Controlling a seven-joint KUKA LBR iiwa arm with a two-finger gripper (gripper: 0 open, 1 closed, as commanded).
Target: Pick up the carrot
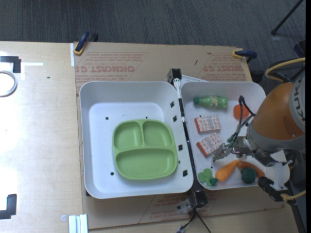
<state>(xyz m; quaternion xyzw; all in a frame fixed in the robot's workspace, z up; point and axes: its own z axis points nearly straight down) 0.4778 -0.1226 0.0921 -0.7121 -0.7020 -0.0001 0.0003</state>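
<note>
On a pale wooden bench (39, 144) over dark grey carpet (146, 8), the orange plastic carrot (226, 170) lies in the right shallow white bin (221, 89), beneath the metal gripper (222, 153); its grip cannot be told.

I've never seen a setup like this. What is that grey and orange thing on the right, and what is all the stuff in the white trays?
This is a single picture from a camera fixed above a bench, looking down at a slant. The grey and orange shape is a robot arm reaching in from the right. Its gripper hovers just above a toy carrot, which it is meant to pick up; nothing shows held. Two white bins sit side by side. The left bin holds a green divided plate. The right bin holds play food: a green bottle, two small printed boxes, the carrot and some green vegetables.
</note>
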